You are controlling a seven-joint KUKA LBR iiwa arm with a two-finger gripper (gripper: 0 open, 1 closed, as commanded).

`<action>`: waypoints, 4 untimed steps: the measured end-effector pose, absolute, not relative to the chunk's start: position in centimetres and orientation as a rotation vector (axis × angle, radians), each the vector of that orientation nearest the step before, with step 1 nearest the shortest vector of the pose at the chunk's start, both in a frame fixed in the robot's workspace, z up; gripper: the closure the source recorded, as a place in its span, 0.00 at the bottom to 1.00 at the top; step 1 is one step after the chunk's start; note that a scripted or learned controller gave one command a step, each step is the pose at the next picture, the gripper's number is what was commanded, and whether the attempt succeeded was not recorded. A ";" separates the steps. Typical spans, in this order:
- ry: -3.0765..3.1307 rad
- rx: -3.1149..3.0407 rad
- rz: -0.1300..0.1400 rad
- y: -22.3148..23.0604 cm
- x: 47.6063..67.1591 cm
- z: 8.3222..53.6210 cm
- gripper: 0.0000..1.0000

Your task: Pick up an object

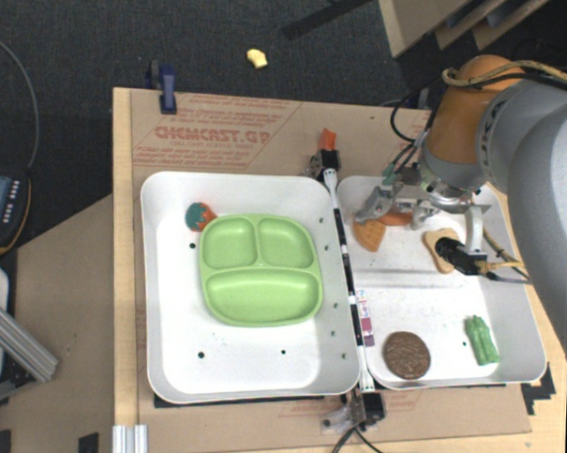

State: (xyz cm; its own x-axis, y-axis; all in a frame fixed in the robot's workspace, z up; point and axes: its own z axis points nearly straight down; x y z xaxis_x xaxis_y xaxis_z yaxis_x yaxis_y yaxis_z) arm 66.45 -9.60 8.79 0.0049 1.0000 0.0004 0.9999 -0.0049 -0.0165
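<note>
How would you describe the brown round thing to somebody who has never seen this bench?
Find the white bin on the right of the view. Look at its near edge. The brown disc lies there: flat, round and dark, unlike the long green stick nearby.

I see three things in my right bin (449, 303). A tan-orange wedge (369, 235) lies at the back left, close to the wall between the two bins. A brown round disc (407, 355) lies flat near the front edge. A small green stick (482, 339) lies to the right of the disc, apart from it, near the bin's right wall. In my left bin (168, 291) a green plate (260, 269) with three parts lies flat in the middle. A little red and blue-green ball (200, 215) sits just beside the plate's back left corner.
</note>
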 end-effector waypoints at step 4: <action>-2.206 -2.219 0.015 -9.9 66.5 8.8 0.00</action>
State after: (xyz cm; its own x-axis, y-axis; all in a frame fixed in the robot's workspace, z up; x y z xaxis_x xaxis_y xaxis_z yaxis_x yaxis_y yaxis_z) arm 66.45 -9.85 8.78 0.0057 1.0000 0.0018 0.9999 -0.0056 -0.0156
